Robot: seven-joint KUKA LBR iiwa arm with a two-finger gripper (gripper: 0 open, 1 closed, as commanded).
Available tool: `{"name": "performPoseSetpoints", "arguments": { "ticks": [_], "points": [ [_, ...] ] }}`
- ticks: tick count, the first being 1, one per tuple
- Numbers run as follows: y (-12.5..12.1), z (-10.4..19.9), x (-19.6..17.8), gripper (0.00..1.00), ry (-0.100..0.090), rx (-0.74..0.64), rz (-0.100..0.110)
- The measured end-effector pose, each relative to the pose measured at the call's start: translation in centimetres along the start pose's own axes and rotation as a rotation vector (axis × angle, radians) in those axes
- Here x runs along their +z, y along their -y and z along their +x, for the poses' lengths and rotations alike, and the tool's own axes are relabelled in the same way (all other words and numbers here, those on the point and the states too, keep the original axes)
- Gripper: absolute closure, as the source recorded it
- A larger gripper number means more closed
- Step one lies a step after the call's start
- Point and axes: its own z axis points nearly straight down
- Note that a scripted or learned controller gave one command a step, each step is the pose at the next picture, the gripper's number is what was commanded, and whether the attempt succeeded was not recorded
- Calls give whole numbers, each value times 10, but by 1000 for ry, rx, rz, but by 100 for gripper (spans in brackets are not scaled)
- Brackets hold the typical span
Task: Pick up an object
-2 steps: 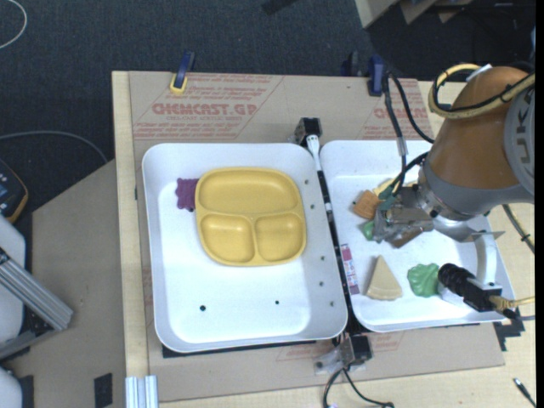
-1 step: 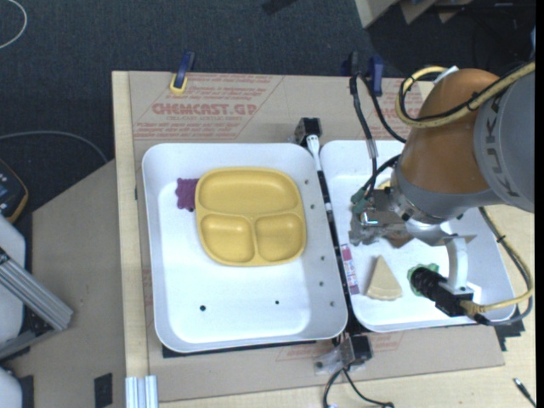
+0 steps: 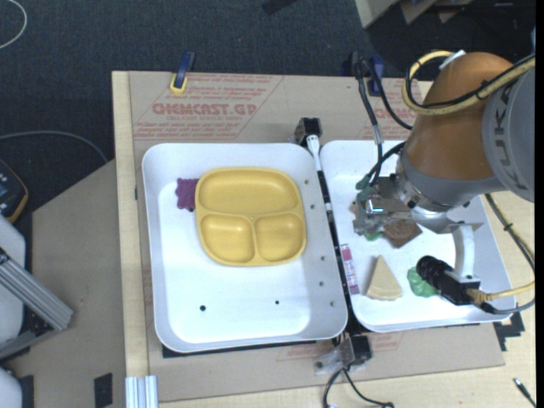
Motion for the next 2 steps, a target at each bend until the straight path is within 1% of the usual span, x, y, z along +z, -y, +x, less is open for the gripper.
{"name": "performPoseSetpoints", "arguments": {
  "ticks": [1, 2],
  "points": [
    [0, -3, 21, 100, -1, 2, 9],
    [-5, 6, 12, 100, 0, 0, 1]
  ]
}}
